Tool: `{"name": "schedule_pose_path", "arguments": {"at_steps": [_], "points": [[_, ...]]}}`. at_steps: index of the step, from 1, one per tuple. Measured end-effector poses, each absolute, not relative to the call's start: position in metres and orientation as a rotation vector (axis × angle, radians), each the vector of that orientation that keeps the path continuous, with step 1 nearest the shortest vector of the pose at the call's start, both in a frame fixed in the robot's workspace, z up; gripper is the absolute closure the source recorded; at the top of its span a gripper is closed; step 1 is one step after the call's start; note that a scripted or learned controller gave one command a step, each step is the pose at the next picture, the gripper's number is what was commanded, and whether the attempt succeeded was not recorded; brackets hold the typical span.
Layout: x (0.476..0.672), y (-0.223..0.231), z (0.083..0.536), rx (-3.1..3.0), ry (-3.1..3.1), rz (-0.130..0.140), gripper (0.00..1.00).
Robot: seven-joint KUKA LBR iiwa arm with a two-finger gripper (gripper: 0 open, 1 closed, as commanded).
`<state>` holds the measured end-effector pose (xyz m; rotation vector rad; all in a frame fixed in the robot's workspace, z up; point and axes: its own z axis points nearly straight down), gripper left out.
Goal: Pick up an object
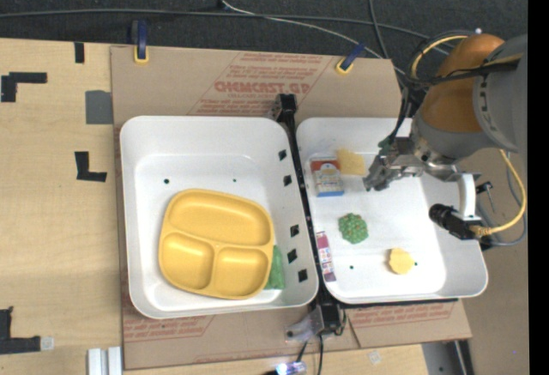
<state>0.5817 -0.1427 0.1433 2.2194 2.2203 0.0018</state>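
The gripper (378, 178) hovers near the right bin's (463, 279) far edge, beside a yellow block (351, 162).

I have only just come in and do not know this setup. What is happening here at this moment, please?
A grey robot arm reaches in from the right, and its gripper is over the right bin, close to a pale yellow block and a small red and white box. Nothing can be seen between its fingers. A green broccoli piece and a round yellow piece lie nearer in that bin. The left bin holds a yellow divided plate.
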Motion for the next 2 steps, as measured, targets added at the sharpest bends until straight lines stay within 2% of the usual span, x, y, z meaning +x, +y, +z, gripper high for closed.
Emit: {"name": "schedule_pose_path", "arguments": {"at_steps": [1,2], "points": [[0.5919,-0.1414,0.2010,2.217,2.221,0.003,1.00],[0.5922,-0.1411,0.2097,2.220,2.223,0.000,1.00]]}}
